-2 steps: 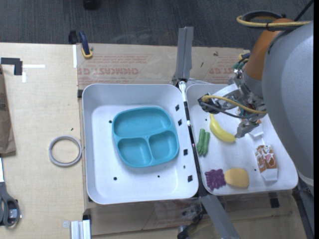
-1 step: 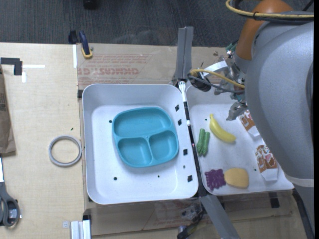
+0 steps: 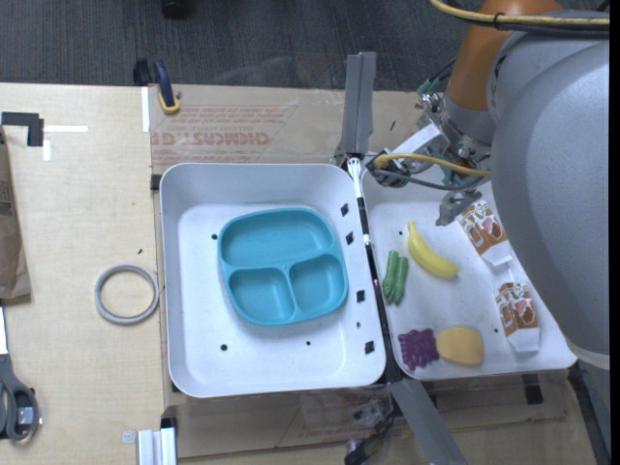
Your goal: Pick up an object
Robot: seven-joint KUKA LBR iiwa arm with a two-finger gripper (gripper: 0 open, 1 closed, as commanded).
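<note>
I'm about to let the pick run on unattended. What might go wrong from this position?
The gripper hangs near the right bin's back edge, close to the banana and a snack packet; a descent could clip either without grasping. The grapes and the yellow lemon-like piece touch, so picking one may drag the other. The green beans lie by the divider, leaving little room.

Bare floor around blue tray (image 3: 282,279)
</note>
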